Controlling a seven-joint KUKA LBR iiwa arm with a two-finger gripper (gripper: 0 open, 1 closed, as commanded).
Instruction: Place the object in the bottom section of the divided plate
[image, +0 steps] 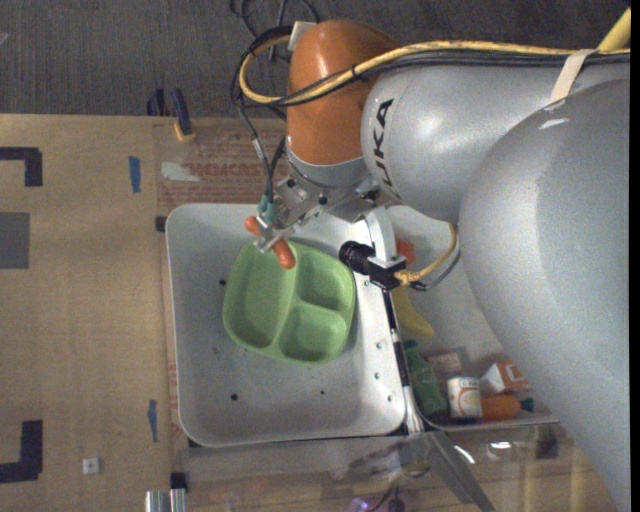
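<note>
Hanging just over the plate's (262, 305) upper rim, a small orange object, carrot (285, 254) by its look: short, tapered, smooth, probably plastic. Pinched at its upper end between the gripper's (268, 232) fingers, so clamped on the carrot, lower end poking free toward the plate. Tilted rather than upright, likely because of a grip near one end with the wrist angled. Carried low over the plate, presumably for a short drop and little bounce or roll.

Below the carrot, lime green, glossy, rounded, moulded into three hollows: one large to the left, two smaller to the right, split by raised ridges. Hard to say which hollow counts as the bottom section; judged the one farthest from the carrot toward the plate's lower edge, so some travel across a ridge left to do.

Around the plate, a shallow white bin (300, 410), matt, round-cornered, with a few dark specks. Right of the plate, past the bin wall, a second bin (440, 410) with a clutter of small packets and an orange piece. Left of the plate, brown cardboard (80, 300) with blue tape marks.
</note>
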